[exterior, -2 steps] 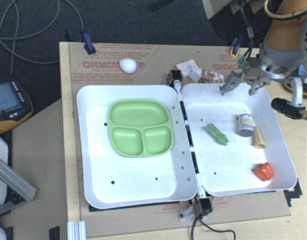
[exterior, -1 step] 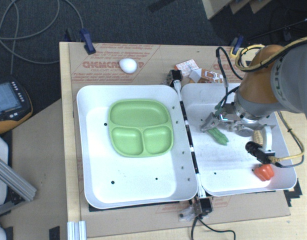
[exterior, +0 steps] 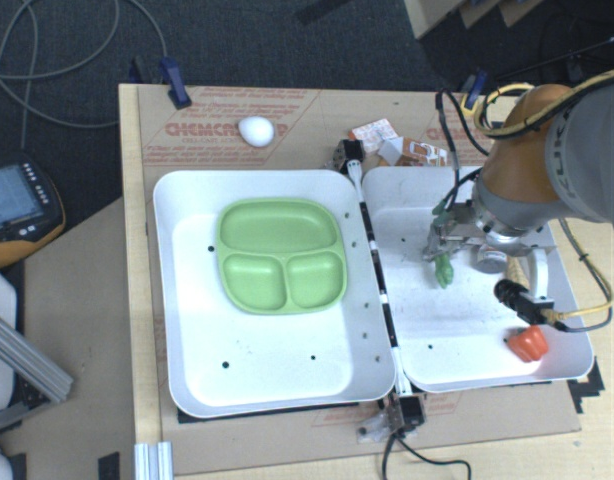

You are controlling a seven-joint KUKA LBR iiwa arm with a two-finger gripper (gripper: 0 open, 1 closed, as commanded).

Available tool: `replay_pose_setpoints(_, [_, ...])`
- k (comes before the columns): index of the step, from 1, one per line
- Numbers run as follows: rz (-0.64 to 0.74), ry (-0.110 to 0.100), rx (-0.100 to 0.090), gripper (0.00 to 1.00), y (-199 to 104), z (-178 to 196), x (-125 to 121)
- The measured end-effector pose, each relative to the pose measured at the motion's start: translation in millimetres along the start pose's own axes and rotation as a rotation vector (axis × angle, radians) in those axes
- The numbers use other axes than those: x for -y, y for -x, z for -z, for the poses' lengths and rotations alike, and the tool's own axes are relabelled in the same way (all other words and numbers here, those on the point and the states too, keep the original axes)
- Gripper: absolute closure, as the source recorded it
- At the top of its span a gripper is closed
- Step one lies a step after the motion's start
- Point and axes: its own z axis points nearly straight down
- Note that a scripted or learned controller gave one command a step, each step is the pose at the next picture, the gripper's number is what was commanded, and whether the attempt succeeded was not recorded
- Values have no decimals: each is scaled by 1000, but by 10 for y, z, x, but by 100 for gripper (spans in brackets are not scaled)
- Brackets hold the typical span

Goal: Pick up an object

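green object [exterior: 444, 271], small and slim, lies in the right bin [exterior: 457, 368], toward that bin's far-left part, and it sits directly under the tips of the gripper [exterior: 442, 252]. the gripper hangs low over the bin floor there, its metal tips just at the top end of the green piece, apparently touching it or very nearly so. whether the tips are spread or closed cannot be told from this slanted view, nor whether the green piece is actually gripped; it looks to be resting on the white floor. the arm [exterior: 547, 163] reaches in from the right, its orange band just above the wrist over the far-right part of the bin. an orange object [exterior: 528, 343] sits well apart from the gripper, near the bin's near-right corner, with a black cable end just beside it. the left bin [exterior: 187, 358] holds a green divided tray [exterior: 281, 253], three compartments, lying flat in its far half. on the bench [exterior: 147, 128] beyond the left bin rests a white egg-like object [exterior: 255, 130], and some crumpled wrappers [exterior: 392, 144] lie beyond the join of the two bins.
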Motion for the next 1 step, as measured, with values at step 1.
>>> replay_pose_setpoints(1, [4, 0, -1, 100, -651, 908, 91])
